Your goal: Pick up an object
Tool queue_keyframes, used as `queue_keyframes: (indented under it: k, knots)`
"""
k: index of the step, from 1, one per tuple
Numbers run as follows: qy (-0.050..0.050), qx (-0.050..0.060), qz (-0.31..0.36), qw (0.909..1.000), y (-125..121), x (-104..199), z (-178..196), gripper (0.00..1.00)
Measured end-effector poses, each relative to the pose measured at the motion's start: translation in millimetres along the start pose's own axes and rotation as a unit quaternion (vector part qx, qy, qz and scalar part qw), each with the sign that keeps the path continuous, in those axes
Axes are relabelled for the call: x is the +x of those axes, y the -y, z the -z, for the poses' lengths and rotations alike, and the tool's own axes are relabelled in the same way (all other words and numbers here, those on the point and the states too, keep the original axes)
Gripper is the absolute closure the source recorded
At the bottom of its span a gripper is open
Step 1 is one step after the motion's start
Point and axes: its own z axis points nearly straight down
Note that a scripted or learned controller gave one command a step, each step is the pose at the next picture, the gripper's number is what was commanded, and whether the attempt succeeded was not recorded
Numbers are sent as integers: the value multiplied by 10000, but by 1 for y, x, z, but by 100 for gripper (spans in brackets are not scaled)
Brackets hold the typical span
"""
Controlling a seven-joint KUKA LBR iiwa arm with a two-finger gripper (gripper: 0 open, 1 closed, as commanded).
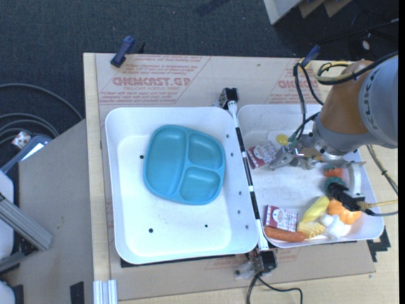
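One fixed camera looks down aslant on both bins (120, 189).

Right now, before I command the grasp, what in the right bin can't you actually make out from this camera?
- Gripper: too small and blurred to tell whether its fingers are open or shut, or touching the red-and-white packet.
- Right bin: its far right part is covered by the arm.
- Toy pile: pieces overlap, so individual items are hard to separate.

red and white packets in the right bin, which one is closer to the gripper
The upper packet, by the divider near the bin's top, just left of the gripper. The other packet lies lower, beside the orange carrot-like piece at the front.
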Motion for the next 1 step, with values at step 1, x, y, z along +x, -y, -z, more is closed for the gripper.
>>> queue_keyframes:
  k: [1]
  knots:
    - [-3,43,-8,10000,-63,-1,-1,0]
